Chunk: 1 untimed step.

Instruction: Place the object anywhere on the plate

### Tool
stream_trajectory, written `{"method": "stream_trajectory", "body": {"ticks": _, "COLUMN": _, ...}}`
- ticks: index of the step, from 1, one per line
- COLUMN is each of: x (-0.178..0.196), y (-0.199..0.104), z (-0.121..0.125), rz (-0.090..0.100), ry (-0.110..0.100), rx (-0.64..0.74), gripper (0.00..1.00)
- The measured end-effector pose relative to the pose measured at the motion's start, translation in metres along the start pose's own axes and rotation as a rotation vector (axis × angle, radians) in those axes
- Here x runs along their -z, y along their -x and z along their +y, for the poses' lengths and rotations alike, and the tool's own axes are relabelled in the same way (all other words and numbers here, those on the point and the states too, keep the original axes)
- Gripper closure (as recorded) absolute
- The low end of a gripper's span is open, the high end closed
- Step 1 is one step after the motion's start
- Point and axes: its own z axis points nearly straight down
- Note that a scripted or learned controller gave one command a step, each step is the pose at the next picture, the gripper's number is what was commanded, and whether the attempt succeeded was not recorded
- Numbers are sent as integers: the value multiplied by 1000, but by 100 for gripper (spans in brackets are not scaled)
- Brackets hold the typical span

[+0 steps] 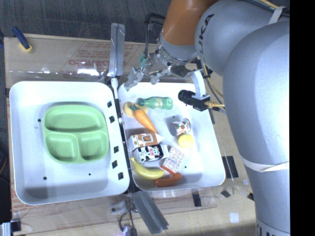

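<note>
So the tool (142, 75) is hanging over the far edge of the right bin (209, 173), fingers spread apart with nothing between them, not touching any of the items. The green plate (76, 132) sits in the left bin (24, 181), a matte plastic tray with three compartments and rounded corners. Right bin is a jumble: a green bottle (156, 103) lying on its side, an orange carrot (145, 121) just beside it, a smooth yellow lemon (185, 140), a curved banana (147, 171), a couple of small printed cartons (146, 146) and a little cup (181, 126).
</note>
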Motion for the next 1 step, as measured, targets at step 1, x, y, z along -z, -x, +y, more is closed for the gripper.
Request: {"method": "stream_trajectory", "body": {"ticks": 1, "x": 10, "y": -1, "z": 1, "rz": -1, "ry": 0, "rx": 6, "gripper": 100}}
